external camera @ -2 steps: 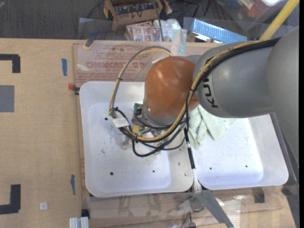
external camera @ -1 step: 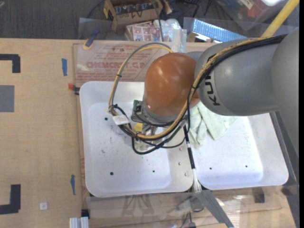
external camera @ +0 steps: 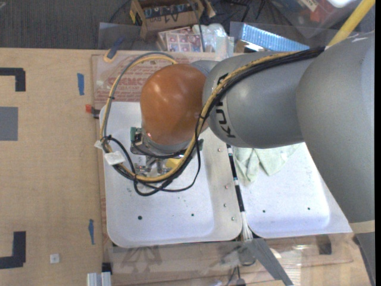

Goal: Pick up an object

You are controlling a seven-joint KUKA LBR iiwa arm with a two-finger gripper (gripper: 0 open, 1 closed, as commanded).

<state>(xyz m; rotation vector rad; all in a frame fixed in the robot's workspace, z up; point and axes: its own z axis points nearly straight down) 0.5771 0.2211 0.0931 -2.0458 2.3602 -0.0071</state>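
My grey arm reaches in from the right, and its orange band (external camera: 169, 103) hangs over the left bin (external camera: 172, 219). The gripper (external camera: 150, 167) points down into that bin's upper middle, hidden under the wrist and a loop of black and yellow cables. A small yellow thing (external camera: 172, 161) peeks out beside the gripper; what it is I cannot tell. A pale green cloth (external camera: 259, 158) lies crumpled at the upper left of the right bin (external camera: 292, 213), partly under the arm.
A black divider strip (external camera: 237, 189) runs between the two bins. The wooden bench (external camera: 47, 177) extends to the left with black and blue tape marks. Boxes and clutter stand behind the bins at the top.
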